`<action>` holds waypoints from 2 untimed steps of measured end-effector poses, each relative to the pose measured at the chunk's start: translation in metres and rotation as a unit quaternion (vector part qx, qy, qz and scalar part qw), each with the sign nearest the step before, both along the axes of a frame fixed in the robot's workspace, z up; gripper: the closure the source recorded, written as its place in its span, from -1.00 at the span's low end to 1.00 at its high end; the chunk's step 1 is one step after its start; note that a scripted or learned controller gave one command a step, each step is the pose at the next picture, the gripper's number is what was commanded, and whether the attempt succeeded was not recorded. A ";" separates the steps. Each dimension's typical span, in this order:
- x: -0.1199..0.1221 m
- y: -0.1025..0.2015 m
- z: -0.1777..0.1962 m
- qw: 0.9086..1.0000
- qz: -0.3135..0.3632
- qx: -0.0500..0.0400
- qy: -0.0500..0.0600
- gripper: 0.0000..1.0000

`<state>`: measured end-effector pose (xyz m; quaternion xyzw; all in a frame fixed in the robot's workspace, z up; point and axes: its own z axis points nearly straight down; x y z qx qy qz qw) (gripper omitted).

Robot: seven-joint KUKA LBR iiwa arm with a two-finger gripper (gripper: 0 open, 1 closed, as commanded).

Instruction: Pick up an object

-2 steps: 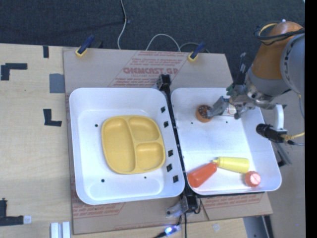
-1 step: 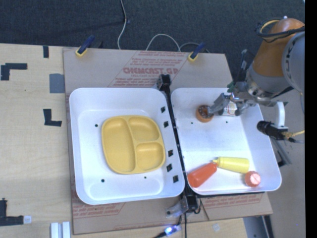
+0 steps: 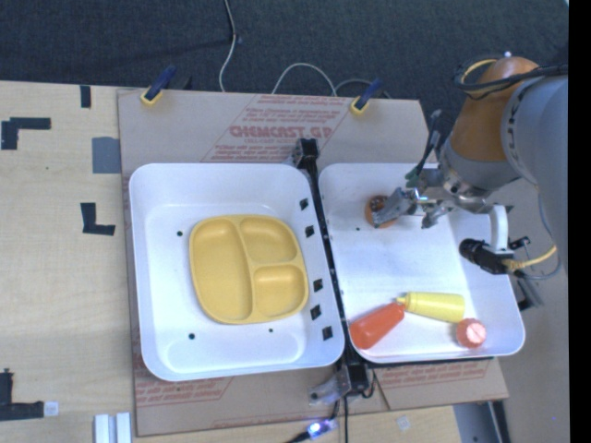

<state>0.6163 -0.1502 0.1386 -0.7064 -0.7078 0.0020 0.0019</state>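
Dark carpet fills the top of the frame, and below it lies the bench [image 3: 55, 275], pale wood with a cardboard sheet under two white bins. At centre left, the left bin [image 3: 157, 340] holds a yellow divided tray [image 3: 247, 268]. At right, the right bin [image 3: 420, 275] holds a small brown thing [image 3: 378, 209] near its upper edge, and along its lower edge a red carrot [image 3: 376, 325], a yellow bottle [image 3: 432, 305] and a small pink thing [image 3: 471, 333].

My arm [image 3: 517, 137] comes in from the upper right, and my pincer [image 3: 406, 203] sits low in the right bin, just beside the brown thing. Whether it is clenched or released I cannot tell; the tips are too small and cluttered to read. Nothing is visibly between them. As I judge it, the pick is not yet done: I am at the brown thing, and the grasp and lift remain.
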 end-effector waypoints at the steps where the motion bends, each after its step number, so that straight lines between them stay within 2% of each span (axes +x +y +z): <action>1: -0.001 0.001 -0.054 1.000 0.000 0.000 -0.001 -1.00; 2: 0.000 0.001 -0.041 1.000 0.001 0.000 -0.002 1.00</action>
